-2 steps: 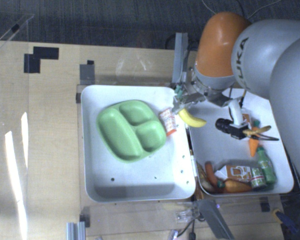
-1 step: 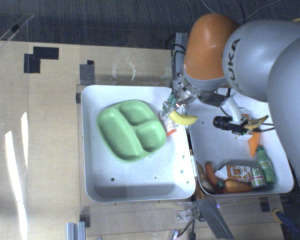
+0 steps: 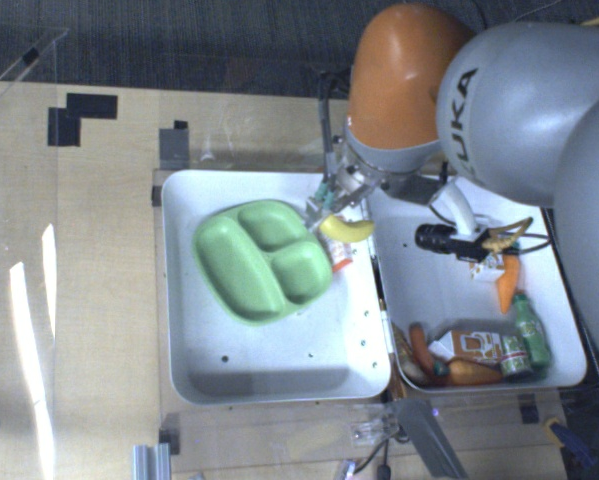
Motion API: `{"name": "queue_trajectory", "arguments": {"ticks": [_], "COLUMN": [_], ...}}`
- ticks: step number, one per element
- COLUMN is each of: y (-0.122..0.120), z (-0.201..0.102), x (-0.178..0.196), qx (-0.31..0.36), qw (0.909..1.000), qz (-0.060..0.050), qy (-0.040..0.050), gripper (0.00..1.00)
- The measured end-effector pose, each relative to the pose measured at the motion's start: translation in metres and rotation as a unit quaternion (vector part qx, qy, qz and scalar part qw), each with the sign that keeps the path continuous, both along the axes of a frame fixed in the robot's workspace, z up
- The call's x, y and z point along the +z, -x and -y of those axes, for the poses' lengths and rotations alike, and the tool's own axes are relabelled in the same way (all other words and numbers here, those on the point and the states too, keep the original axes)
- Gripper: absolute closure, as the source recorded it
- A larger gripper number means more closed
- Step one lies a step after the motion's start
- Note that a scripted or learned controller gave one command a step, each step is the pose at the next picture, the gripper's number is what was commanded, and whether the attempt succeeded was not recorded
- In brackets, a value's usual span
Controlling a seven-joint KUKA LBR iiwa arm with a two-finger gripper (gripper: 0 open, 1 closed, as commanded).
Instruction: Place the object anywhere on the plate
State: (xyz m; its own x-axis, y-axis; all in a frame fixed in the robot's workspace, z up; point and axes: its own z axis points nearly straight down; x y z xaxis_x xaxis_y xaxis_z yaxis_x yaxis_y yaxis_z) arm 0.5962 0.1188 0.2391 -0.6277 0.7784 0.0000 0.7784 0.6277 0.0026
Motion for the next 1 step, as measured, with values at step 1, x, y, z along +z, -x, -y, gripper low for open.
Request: {"name": "queue_trajectory", "arguments": {"ticks": [1], "y": [-0.0256], "z": [-0.0307], "x": [-0.0386], "qx": [0.054], "qw": [0.9985], "qz": [0.000], "qy": [0.0002], "gripper": [1.00]}}
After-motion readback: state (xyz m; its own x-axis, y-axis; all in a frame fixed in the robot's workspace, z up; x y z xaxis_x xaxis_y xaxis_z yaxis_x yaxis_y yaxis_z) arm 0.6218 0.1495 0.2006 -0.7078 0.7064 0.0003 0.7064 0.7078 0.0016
